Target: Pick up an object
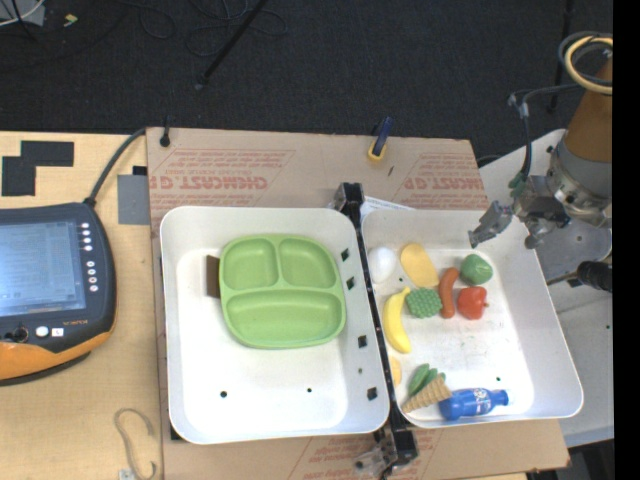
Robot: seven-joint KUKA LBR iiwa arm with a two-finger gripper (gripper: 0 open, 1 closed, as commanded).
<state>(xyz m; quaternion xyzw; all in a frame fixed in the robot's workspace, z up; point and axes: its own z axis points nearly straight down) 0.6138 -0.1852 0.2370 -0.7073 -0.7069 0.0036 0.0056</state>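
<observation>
The gripper [512, 224] hangs above the upper right edge of the right bin [545, 343], its two fingers spread apart with nothing between them. The arm [590, 128] stands behind it at about two o'clock, near the frame's right side.

From the gripper, the toy food lies toward seven and eight o'clock. Nearest is the green pepper [476, 267], with the red tomato [472, 302] just below it and an orange carrot [448, 292] touching their left sides. A bumpy green piece [423, 303] sits beside the carrot, a yellow lemon-like piece [418, 265] at its twelve o'clock. A white egg [381, 262] and a banana [396, 322] lie against the bin's left wall. At six o'clock in the bin, an ice-cream cone [424, 389] touches a blue bottle [472, 403] near the lower rim. The bin's right half is bare floor.

The left bin [190, 368] holds a green divided plate [282, 291] at centre, with open floor below it.
</observation>
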